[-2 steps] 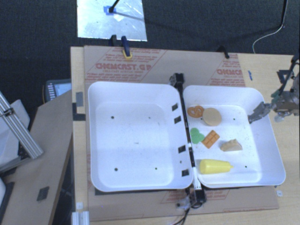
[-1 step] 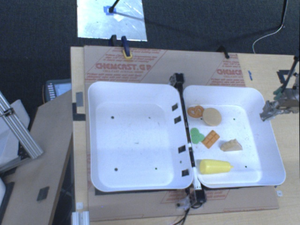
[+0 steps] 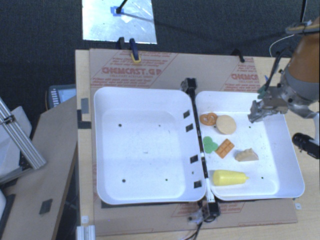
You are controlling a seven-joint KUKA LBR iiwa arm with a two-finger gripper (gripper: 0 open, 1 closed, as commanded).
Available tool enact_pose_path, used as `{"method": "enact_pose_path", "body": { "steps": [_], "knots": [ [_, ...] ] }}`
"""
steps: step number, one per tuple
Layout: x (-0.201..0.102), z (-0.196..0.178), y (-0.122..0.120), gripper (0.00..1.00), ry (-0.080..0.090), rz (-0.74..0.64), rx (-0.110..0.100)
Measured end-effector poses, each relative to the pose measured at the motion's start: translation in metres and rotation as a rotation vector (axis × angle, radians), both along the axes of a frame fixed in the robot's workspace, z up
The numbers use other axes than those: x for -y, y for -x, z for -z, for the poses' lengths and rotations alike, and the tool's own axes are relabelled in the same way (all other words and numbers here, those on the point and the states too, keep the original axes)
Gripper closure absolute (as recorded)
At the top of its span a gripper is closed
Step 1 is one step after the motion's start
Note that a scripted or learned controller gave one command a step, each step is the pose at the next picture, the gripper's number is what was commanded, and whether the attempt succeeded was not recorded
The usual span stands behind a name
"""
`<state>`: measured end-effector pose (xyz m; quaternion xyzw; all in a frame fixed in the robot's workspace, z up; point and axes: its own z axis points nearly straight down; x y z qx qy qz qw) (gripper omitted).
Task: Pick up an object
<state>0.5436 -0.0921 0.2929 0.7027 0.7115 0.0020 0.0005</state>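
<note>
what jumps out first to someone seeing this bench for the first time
A cluster of small toy foods in the right bin draws the eye: a pretzel, a round tan cookie, a green piece, an orange waffle, a beige chunk and a yellow corn-like piece. The pincer hangs over that bin's far right part, apart from them. The left bin sits alongside.

Bench [image 3: 165, 66] bearing two white bins [image 3: 145, 144]
</note>
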Motion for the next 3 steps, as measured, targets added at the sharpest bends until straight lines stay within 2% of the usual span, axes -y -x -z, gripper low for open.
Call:
{"method": "enact_pose_path", "body": {
  "steps": [1,2,3],
  "knots": [
    [-0.078,0.010,0.044,1.00,-0.001,0.001,-0.005],
    [-0.146,-0.068,0.034,1.00,0.000,0.002,0.006],
    [-0.190,-0.154,0.024,1.00,-0.002,0.003,0.009]
  ]
}}
